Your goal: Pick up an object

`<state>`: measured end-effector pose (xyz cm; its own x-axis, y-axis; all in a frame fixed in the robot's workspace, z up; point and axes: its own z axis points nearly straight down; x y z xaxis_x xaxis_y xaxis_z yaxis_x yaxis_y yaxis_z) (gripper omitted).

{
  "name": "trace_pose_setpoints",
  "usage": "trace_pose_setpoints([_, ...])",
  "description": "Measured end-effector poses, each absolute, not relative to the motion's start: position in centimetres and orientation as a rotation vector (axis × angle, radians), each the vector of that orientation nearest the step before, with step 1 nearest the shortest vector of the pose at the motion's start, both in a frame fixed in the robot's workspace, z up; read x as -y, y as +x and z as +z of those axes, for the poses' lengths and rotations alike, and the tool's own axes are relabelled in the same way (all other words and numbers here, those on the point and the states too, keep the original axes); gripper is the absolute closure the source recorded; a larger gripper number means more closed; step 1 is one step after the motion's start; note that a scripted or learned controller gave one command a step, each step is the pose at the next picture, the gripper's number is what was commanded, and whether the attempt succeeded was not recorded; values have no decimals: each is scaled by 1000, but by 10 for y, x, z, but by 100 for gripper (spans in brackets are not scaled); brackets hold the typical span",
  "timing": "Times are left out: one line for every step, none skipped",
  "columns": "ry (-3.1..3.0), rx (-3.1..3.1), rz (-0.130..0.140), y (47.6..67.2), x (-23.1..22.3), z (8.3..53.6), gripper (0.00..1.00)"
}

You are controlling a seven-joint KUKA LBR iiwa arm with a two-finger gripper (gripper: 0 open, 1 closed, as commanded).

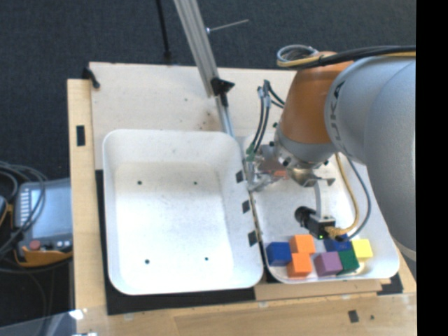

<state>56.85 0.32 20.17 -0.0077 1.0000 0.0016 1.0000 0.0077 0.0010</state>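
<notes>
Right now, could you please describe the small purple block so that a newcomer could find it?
Look in the right-hand shallow white bin, at the cluster of small coloured cubes in its near corner. The purple block sits in the front row, between an orange cube and a green cube.

The grey KUKA arm [378,110] reaches in from the right, its broad orange band [308,107] sitting just above the wrist. The two-finger gripper [262,170] points down near the far left edge of the right-hand white bin [280,212], cables looping beside the wrist.
</notes>
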Motion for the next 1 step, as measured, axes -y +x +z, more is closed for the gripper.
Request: trace_pose_setpoints([-2213, 2230, -4, 581, -53, 200, 100])
